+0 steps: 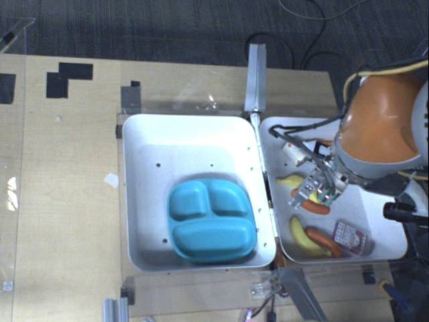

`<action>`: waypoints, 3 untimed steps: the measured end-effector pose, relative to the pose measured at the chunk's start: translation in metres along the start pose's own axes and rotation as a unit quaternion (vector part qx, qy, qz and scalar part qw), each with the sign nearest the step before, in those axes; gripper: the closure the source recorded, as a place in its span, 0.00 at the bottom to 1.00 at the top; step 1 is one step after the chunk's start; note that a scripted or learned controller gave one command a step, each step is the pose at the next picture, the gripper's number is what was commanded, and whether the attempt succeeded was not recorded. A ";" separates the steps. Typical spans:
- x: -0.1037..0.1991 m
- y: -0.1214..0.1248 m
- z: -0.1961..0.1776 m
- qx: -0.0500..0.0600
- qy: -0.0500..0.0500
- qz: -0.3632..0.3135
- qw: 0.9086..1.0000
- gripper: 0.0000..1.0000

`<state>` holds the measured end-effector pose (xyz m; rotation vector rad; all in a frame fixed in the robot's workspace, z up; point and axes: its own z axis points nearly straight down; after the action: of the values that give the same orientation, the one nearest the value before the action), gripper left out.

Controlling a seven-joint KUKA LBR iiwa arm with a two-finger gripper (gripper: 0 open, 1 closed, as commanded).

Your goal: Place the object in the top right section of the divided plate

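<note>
Plate (212, 221): glossy blue, rounded, three sections | gripper (315, 192): metallic, over hot dog (315, 207), grip state unclear

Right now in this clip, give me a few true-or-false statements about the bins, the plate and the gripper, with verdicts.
1. The blue divided plate lies in the left bin. True.
2. A banana already lies on the plate. False: it lies in the right bin.
3. The gripper is over the right bin. True.
4. The plate's sections hold food. False: all look bare.
5. A hot dog lies beside the banana. True.
</note>
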<state>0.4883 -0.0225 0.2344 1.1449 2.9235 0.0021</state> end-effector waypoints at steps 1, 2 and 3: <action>-0.074 0.050 -0.033 -0.001 -0.001 -0.050 0.999 1.00; -0.013 -0.014 0.006 0.001 0.000 -0.022 1.000 1.00; -0.047 -0.050 0.011 0.000 -0.001 -0.058 0.998 1.00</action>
<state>0.4888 -0.0916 0.2230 0.9728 2.9834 0.0009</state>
